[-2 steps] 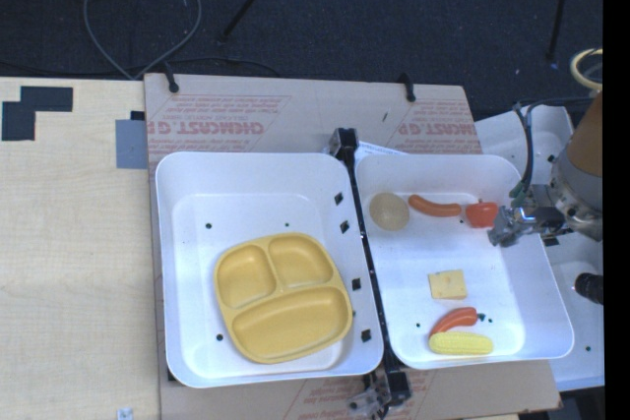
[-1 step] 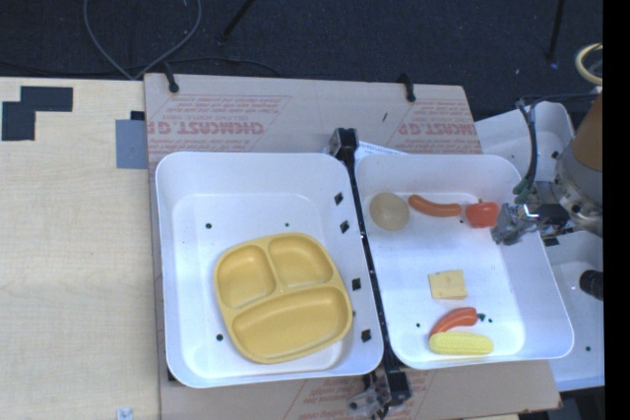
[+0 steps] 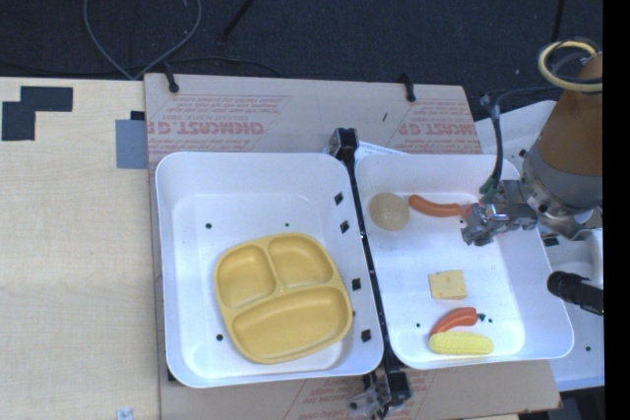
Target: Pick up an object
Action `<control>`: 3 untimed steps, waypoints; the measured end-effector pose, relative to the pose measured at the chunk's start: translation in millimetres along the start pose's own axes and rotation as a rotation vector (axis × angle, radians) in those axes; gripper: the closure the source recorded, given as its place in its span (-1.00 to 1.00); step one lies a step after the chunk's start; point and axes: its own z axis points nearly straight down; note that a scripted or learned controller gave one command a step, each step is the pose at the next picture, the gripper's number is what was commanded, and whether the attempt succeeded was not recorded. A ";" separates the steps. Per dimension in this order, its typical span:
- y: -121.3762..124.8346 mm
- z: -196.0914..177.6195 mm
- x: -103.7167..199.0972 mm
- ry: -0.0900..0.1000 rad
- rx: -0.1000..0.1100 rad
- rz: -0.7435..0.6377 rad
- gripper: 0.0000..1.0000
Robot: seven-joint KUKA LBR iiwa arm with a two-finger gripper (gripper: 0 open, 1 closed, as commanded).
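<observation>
The right bin (image 3: 522, 330) holds a tan ball (image 3: 389, 210), an orange sausage (image 3: 435, 206), a yellow cracker square (image 3: 448, 285), a small red-orange pepper (image 3: 454, 319) and a yellow corn cob (image 3: 461, 343). My gripper (image 3: 479, 225) hangs low over the bin's upper right part, just right of the sausage's end. Its metal fingers point left toward the sausage. Nothing shows between them.
The left bin (image 3: 187, 211) holds a yellow divided tray (image 3: 283, 295). A black divider (image 3: 356, 241) runs between the bins. Brown cardboard (image 3: 295, 118) lies behind them, and a pale wooden table (image 3: 69, 251) lies to the left.
</observation>
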 end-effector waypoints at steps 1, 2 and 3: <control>-8.2 -5.7 52.1 0.000 0.001 0.000 1.00; -15.8 -8.4 106.9 0.000 0.002 0.000 1.00; -14.3 -11.3 157.4 -0.001 0.002 0.000 1.00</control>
